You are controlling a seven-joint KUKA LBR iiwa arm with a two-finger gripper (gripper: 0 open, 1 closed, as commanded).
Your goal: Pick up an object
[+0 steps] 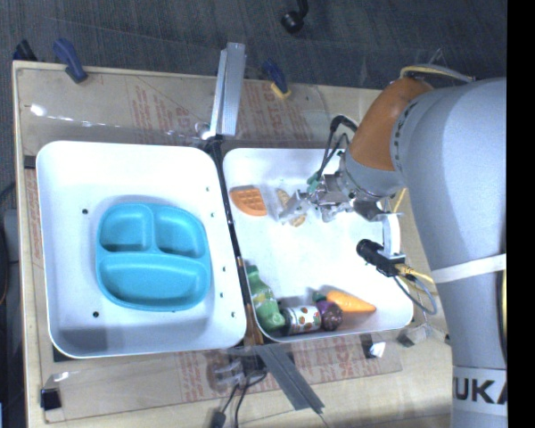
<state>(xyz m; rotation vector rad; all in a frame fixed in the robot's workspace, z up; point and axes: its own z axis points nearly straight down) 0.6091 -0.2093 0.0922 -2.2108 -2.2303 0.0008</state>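
The gripper (pixel 314 194) hangs low in the right bin (pixel 374 319), beside a small tan object (pixel 292 205) (likely the target); finger state I cannot tell; next comes closing on it, then lifting

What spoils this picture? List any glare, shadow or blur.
Camera view: both white bins are bright and nearly washed out; the blue tray throws a soft shadow; the small things near the gripper are smeared and hard to name; the carrot and the bench stay fairly sharp.
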